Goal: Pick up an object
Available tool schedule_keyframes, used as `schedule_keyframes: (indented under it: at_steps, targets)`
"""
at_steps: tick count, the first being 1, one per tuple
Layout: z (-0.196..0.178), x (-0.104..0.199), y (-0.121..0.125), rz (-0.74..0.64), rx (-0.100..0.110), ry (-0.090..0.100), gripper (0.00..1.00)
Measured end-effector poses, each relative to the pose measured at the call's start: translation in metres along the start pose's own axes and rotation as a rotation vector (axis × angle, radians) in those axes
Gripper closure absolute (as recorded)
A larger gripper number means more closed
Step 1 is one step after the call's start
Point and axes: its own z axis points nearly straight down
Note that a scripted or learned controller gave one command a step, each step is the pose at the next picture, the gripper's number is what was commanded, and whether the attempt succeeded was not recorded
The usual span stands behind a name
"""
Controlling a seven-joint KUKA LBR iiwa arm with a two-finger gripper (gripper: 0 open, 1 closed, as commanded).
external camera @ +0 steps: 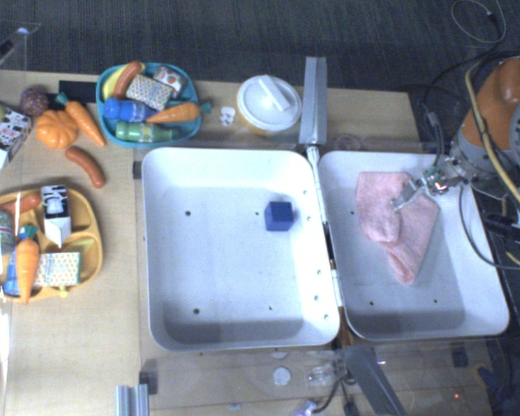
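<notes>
A pink cloth (390,224) lies crumpled in the right bin (468,310), stretching from the bin's upper middle toward its centre. My gripper (413,194) reaches in from the right and sits at the cloth's upper right part, touching or just above the fabric. The arm's orange band (503,89) shows at the upper right. A small blue cube (279,216) rests in the left bin (199,319), right of its centre, well away from the gripper.
On the bench to the left stand a blue bowl (111,128) and a yellow plate (92,232) with toy food; loose toy vegetables (69,128) lie between them. A white lid (269,102) sits behind the bins. Cables (485,224) trail along the right bin's edge.
</notes>
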Motion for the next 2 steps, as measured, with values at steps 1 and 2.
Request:
schedule_keyframes:
  at_steps: [1,2]
  targets:
    - [-0.002,0.014,-0.009,-0.125,-0.005,-0.004,0.0]
    - [-0.001,0.005,0.017,-0.266,0.023,0.01,0.0]
